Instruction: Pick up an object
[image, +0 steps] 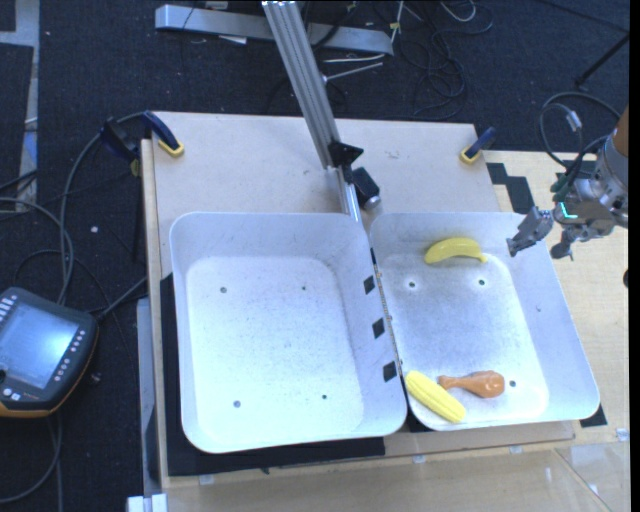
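Observation:
Three objects lie in the right bin (540, 330). A yellow banana (454, 250) rests near its far edge. A yellow corn cob (435, 396) lies at the near left corner, and an orange-brown drumstick (474, 383) touches it on the right. My gripper (541, 236) hangs at the right bin's far right rim, above and to the right of the banana. Its two fingers stand apart with nothing between them.
The left bin (200, 240) sits beside the right one, with a black-marked divider between them. A slanted metal bar (310, 90) with a black clamp rises from the back of the bench. Yellow clamps hold the bench's far corners. A teach pendant (35, 350) lies at the left.

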